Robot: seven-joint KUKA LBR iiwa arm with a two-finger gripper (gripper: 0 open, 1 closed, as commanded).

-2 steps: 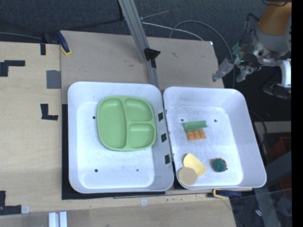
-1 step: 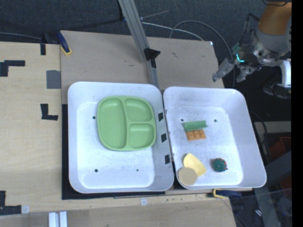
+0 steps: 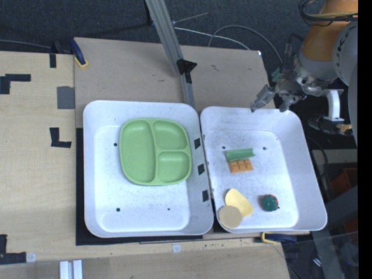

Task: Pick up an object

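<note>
Fingers (image 3: pixel 269 101): I see them spread open, holding nothing, above the right bin's (image 3: pixel 302 156) far rim.
Green block (image 3: pixel 239 154): well apart, mid-bin.

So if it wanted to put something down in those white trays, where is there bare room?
Left bin: bare floor below the green divided plate. Right bin: bare strip above the green block and along its right wall. Crowded at its near edge: yellow piece, tan disc, small green-red ball.

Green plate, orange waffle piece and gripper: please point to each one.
Green plate (image 3: pixel 155 151), camera view, middle, where the dividers meet.
Orange waffle piece (image 3: pixel 240 166), camera view, its top face.
Gripper (image 3: pixel 271 102), camera view, between its fingertips.
</note>
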